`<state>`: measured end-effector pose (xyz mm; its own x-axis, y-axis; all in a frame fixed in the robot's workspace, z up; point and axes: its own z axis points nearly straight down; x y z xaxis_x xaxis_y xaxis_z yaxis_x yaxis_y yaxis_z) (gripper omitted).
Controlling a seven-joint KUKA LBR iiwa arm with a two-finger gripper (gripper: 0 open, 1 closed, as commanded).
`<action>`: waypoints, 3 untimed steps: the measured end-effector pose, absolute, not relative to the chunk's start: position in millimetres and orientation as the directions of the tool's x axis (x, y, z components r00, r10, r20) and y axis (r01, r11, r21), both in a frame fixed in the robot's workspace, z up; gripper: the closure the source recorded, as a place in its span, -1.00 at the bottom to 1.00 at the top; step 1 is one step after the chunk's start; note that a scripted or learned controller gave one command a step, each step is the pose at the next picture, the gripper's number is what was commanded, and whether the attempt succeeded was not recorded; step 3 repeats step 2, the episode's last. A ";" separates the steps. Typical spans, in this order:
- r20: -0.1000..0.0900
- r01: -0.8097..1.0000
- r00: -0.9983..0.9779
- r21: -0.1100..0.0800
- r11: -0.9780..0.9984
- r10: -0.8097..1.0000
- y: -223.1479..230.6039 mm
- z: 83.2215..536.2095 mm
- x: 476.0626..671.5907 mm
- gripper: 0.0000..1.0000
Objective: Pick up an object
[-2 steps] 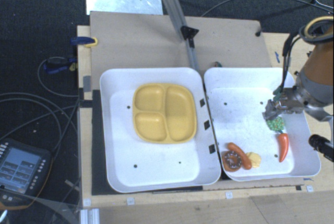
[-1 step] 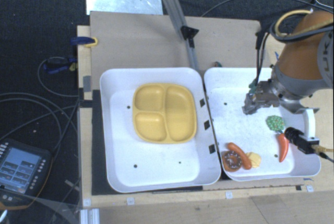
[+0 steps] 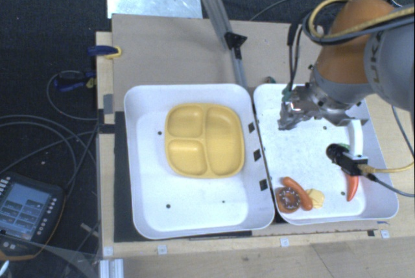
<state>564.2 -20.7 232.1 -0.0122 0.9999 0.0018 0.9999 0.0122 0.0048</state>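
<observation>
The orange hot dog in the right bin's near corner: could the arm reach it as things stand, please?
Probably yes. The hot dog lies uncovered beside the doughnut, and the gripper hangs above the same bin with bare floor between.

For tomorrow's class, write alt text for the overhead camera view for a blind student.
A grey robot arm reaches from the right, its gripper over the right white bin, which holds toy foods. The left white bin holds a yellow divided plate.
</observation>
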 end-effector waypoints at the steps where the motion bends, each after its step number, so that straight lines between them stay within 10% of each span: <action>1: 0.002 1.000 -0.012 0.004 0.012 1.000 26.8 239.3 586.3 1.00; 3: 0.003 1.000 -0.012 0.003 0.012 1.000 80.8 246.2 593.7 1.00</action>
